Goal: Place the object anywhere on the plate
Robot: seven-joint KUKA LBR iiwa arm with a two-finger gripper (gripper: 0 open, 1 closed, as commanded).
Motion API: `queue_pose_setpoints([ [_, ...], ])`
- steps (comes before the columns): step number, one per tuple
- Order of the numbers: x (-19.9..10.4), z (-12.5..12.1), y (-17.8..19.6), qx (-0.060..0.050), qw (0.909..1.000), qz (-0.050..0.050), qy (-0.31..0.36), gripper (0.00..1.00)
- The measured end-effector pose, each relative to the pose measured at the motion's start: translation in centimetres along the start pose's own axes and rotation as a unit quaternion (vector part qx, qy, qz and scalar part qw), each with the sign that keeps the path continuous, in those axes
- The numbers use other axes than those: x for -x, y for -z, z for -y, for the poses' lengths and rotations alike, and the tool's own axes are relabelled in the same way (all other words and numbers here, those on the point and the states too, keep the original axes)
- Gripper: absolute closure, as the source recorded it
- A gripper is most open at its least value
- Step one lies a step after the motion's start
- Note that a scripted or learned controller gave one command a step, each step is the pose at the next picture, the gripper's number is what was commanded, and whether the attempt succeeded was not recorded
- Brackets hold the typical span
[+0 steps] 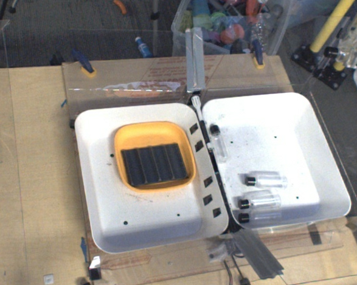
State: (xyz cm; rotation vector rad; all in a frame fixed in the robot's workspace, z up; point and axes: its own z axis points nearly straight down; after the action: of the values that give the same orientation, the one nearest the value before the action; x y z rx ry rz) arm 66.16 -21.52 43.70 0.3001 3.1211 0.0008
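Lying flat on the orange plate (124,136) in the left bin (104,217), the black slab (154,165) is rectangular, with ridges running along its short side. It sits toward the plate's 6 o'clock rim. In the right bin (299,124), three clear vials (263,179) with black caps lie toward 7 and 9 o'clock. Reddish print on the board (161,70) at 12 o'clock is too blurred to read.
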Motion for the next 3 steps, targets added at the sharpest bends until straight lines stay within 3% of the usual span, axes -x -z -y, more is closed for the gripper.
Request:
queue_pose_setpoints([
  [1,0.27,0.48,-0.01,0.0,0.9987,0.001,0.051,1.0],
  [2,0.51,0.48,0.0,0.0,0.9897,0.002,0.143,1.0],
  [3,0.75,0.5,0.0,0.0,0.9406,0.002,0.339,1.0],
])
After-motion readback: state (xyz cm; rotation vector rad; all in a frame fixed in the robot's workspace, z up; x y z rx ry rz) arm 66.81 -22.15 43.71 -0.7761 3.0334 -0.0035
